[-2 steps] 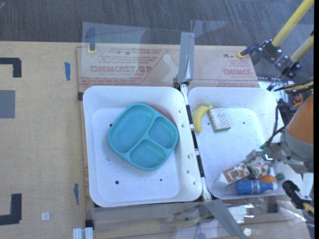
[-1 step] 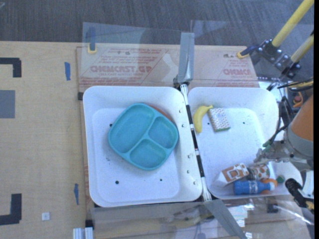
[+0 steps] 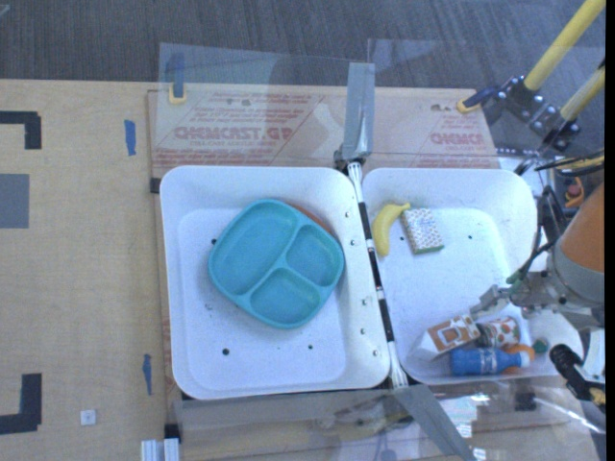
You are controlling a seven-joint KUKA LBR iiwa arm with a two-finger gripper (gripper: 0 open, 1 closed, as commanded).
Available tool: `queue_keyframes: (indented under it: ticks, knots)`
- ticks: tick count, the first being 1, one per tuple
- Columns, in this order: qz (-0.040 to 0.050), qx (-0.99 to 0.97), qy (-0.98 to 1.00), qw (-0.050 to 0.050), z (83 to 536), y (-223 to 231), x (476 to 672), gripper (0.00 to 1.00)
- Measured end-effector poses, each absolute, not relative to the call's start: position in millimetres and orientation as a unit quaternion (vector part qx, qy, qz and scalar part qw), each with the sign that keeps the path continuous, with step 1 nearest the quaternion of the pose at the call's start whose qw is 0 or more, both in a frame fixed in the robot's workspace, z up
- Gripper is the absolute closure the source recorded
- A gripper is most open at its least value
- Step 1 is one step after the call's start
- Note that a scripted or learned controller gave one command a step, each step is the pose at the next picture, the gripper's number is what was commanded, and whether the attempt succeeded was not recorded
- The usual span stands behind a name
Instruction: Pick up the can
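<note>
Step in hand: approach, pre-grasp. The tool (image 3: 500, 302) hung over the near right corner of the right bin (image 3: 452, 185), just above and touching or nearly touching the clutter there. Couldn't tell whether the tool was apart or together, since the grey metal blurred into the arm behind it. Nothing seen clamped in it, so the can wasn't picked yet.

The can (image 3: 501, 332), judged to be the small red-and-white patterned item, lay in that same corner, directly under the tool. It was wedged btwn an orange-and-white box (image 3: 451, 335) on its left and a blue bottle (image 3: 483, 360) w/ an orange cap along the bin's near wall. All three looked to be touching.

Orientation: the can seemed to be on its side, not upright. Long axis approx. left-right in the view, roughly parallel to the bottle. Too small and blurred to say which end was the top.

Next move, as a judgement: come down w/ the closing direction across the can's short side, i.e. front-to-back, and centred on it. Little room either way, so the bottle or box could get pinched or nudged instead.

Elsewhere in the right bin a banana (image 3: 386, 225) and a sponge (image 3: 422, 230) sat well apart from the can. The left bin (image 3: 192, 200) held a teal divided plate (image 3: 277, 263).
</note>
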State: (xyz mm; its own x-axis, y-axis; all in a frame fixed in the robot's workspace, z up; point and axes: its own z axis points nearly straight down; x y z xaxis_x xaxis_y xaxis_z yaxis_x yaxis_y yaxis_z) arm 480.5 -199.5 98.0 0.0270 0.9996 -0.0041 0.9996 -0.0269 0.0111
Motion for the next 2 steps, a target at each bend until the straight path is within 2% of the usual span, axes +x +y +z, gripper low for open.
queue_keyframes:
  ticks: [1,2]
  knots:
    - [-0.0002,0.781,0.625,0.001,126.2,-151.7,539.6,0.0]
    - [0.0009,0.725,0.689,0.003,87.4,-122.6,619.9,0.0]
